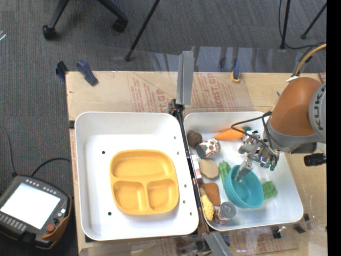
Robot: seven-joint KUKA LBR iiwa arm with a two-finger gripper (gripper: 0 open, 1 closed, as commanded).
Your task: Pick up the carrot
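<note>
Overhead, the arm (298, 113) angles its hand (246, 169) into the teal bowl (244, 191), grip indiscernible, carrot (230, 134) apart.

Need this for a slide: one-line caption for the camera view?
Arm's hand hovers over the teal bowl in the right bin, carrot lying behind it.

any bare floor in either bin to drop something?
Left white bin: bare floor rings the yellow three-compartment plastic tray, widest along the top. Right white bin: a bare strip along the top wall above the orange carrot, plus the lower right corner past the teal bowl. Its left side is crowded with toy food.
</note>
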